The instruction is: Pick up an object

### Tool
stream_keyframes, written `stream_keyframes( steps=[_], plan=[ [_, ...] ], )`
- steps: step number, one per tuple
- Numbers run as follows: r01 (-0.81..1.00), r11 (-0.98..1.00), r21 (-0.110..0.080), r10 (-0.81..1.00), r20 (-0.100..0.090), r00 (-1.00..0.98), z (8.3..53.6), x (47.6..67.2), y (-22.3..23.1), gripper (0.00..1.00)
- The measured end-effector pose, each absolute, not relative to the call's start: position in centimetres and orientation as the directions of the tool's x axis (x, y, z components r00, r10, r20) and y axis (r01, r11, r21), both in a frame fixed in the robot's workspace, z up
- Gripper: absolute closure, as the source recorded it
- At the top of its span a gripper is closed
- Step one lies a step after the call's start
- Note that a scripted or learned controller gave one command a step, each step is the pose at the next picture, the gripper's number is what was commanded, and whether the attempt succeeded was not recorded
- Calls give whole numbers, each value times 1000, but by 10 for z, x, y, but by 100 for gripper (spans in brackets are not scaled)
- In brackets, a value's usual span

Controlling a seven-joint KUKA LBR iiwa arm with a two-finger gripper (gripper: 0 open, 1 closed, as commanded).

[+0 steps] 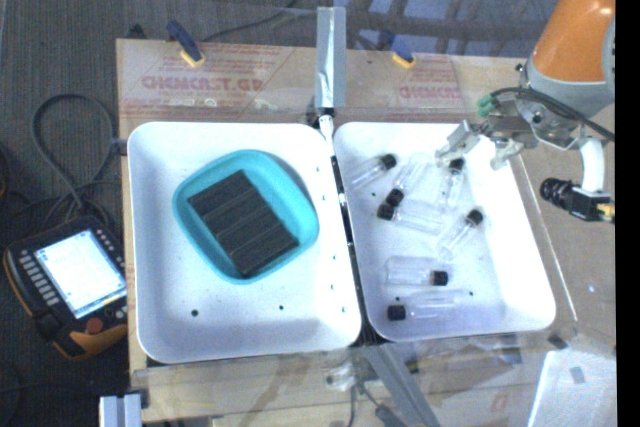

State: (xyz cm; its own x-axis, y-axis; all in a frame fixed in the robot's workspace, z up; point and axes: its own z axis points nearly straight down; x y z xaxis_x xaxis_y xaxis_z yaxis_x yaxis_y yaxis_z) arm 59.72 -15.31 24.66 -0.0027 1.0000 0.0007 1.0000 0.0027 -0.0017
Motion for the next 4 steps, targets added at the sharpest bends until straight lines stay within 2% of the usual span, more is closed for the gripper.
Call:
stream_keyframes(
  steps=[1, 2, 3, 4],
  plan=[
    [995, 102, -2, 995, 1, -102, 124, 593, -129, 0],
    [989, 146, 14, 989, -7, -146, 90, 602, -102, 0],
    [989, 144, 17, 990, -5, -144, 101, 603, -102, 100],
    [989, 144, 17, 990, -5, -144, 101, 603, -102, 0]
  ],
)
